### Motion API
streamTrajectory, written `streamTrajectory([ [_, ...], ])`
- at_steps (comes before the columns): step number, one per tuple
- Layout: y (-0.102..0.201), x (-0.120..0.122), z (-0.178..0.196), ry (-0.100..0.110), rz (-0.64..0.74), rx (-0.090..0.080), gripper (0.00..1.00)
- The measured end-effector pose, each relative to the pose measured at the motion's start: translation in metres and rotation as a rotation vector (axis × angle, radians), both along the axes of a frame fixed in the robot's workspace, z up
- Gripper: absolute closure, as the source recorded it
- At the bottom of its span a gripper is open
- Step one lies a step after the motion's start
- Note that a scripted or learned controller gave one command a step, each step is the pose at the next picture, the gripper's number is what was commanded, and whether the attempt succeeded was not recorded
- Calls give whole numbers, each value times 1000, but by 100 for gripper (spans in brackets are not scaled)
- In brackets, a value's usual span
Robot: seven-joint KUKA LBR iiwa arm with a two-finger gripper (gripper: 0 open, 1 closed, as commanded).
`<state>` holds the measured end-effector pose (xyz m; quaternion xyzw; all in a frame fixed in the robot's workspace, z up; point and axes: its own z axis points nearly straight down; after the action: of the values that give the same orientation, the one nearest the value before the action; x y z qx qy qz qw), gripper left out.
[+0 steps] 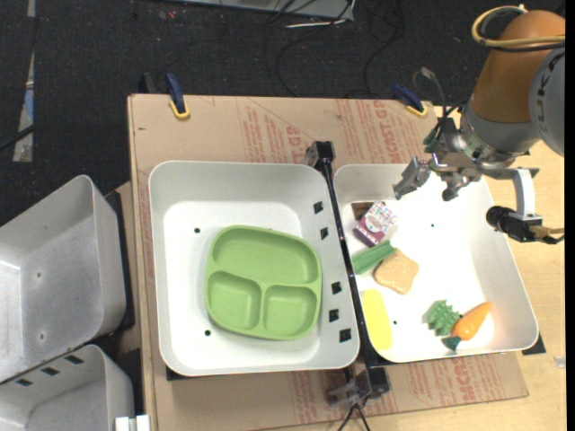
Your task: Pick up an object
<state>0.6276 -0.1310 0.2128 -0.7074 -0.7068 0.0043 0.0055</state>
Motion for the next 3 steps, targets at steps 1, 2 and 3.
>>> streamTrajectory([
  [1, 0, 3, 9, -14, 2, -2, 0],
  [2, -4, -3, -36, -11, -1, -2, 0],
  [3, 3, -2, -81, -12, 3, -2, 0],
])
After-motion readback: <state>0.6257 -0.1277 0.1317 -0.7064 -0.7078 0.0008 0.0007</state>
